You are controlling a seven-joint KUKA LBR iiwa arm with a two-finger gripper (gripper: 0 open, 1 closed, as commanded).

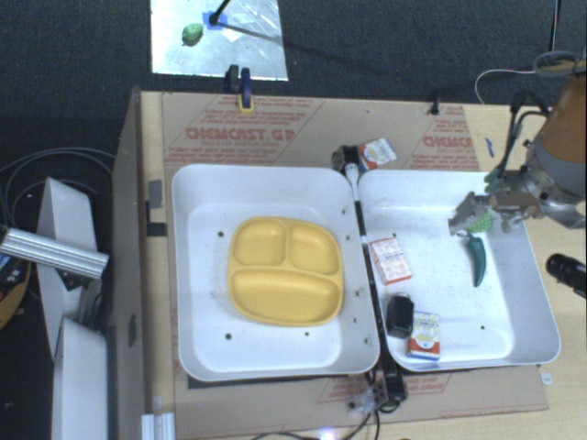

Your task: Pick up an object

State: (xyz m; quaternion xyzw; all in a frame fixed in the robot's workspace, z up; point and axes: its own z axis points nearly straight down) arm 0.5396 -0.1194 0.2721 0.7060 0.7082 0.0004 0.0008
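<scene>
Sm. printed carton point(423, 335), text unreadable; bench board point(240, 134) reads "CHEMCAST GP".

A brown cardboard sheet point(275, 122) covers the bench, and two white bins point(197, 246) point(527, 273) sit side by side on it.

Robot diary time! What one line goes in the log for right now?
task: pick up an object | gripper: over right bin, at top of teal object | grasp: cannot tell | left bin: yellow divided plate
</scene>
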